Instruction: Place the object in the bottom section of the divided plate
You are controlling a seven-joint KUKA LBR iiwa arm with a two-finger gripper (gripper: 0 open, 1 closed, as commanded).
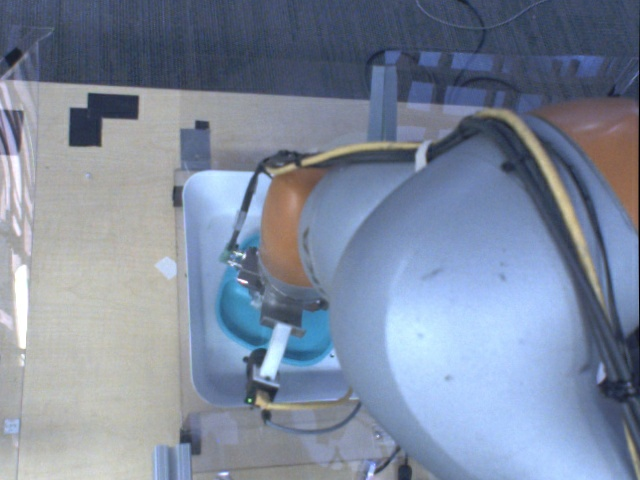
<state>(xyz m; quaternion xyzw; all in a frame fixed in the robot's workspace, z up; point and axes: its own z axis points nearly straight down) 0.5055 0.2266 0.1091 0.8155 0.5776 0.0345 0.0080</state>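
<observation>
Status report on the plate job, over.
Wrist over blue plate in white bin, grip state unreadable. Arm covers most of plate. Object placement unconfirmed.

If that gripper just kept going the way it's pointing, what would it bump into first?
Most likely the blue plate in the white bin: the gripper points down right over it. The arm hides the gap between them, so how near it is cannot be told.

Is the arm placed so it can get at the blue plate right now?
Probably yes: the arm hangs with its wrist right above the blue plate in the white bin, and nothing visible lies between them.
</observation>
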